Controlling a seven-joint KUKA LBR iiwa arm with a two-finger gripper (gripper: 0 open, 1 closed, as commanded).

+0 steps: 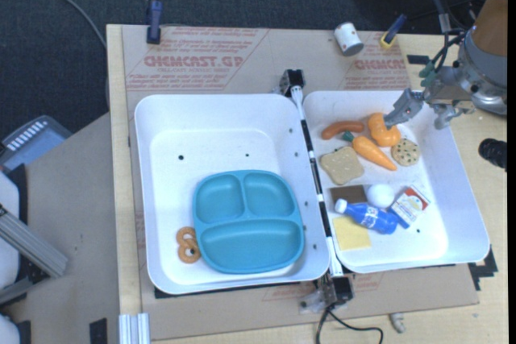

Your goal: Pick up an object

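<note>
The claw [419, 110] hangs over the right bin's [459, 197] far edge, fingers apart — nothing gripped — near an orange toy [382, 130]

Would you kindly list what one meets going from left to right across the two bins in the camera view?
Pretzel → blue divided plate → slice of bread → white egg → cookie.

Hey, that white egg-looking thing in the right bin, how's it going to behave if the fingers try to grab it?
The white egg looks round and smooth, so it would probably slip or squirt out of a pinch. It likely rolls if nudged, though the blue bottle and the small carton close beside it may stop it. It is probably a light toy.
</note>
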